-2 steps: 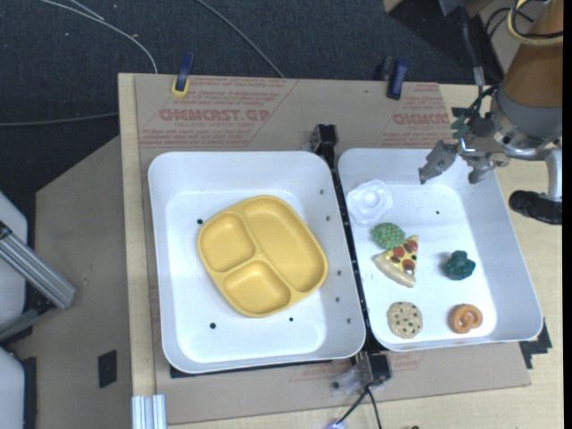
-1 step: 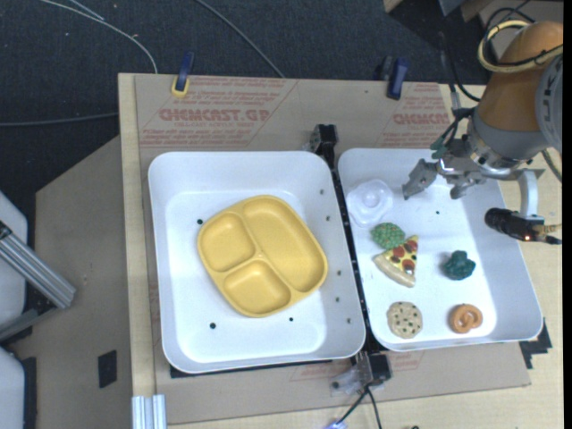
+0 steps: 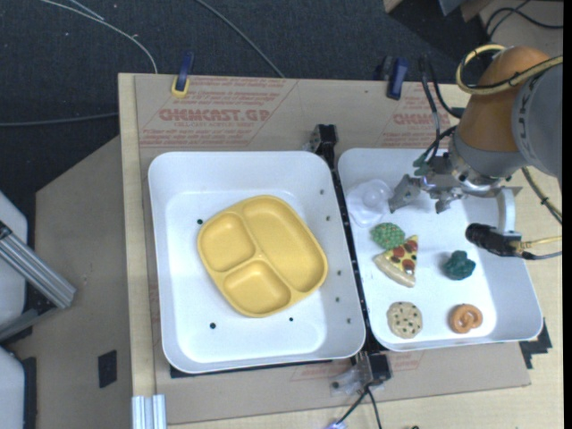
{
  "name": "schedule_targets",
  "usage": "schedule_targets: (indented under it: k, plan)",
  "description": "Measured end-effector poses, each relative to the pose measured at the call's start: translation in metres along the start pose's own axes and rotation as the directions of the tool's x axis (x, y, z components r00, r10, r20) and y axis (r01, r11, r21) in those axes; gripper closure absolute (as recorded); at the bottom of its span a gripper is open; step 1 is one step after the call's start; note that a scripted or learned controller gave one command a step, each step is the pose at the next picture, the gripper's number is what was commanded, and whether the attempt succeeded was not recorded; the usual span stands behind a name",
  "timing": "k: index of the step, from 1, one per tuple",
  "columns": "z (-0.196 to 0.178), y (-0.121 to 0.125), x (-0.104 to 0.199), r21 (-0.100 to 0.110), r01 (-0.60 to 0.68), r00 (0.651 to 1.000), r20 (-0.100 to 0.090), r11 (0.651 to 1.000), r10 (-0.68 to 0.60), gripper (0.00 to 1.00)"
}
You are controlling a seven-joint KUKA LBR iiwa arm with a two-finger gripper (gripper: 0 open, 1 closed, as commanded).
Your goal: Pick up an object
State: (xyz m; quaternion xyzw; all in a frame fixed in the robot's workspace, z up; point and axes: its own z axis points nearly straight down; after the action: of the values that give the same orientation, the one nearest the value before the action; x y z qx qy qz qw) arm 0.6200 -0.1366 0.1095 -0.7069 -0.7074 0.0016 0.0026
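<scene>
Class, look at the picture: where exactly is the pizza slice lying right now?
The pizza slice lies in the right bin, near its left wall, just below the green broccoli piece and above the cookie.

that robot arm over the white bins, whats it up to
The arm's gripper hangs over the upper part of the right bin, trying to pick something up. Nothing shows between its fingers. Below it lie a pizza slice, a cookie, a pretzel and two green pieces. The left bin holds a yellow divided plate.

Dark grey carpet (image 3: 223, 25) lay behind the bench, crossed by thin cables (image 3: 107, 21). Brown board (image 3: 268, 105) covered the benchtop. Aluminium rail (image 3: 31, 266) stood at left.
</scene>
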Motion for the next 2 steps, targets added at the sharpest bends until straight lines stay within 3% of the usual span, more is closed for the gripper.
schedule_targets:
  k: [1, 2]
  plan:
    - [0.025, 0.0, 0.0, -0.004, -0.001, 1.0, 0.001, 1.0, 0.001, 0.0]
    - [0.013, 0.001, 0.0, -0.007, 0.0, 1.0, 0.002, 1.0, 0.0, 1.0]
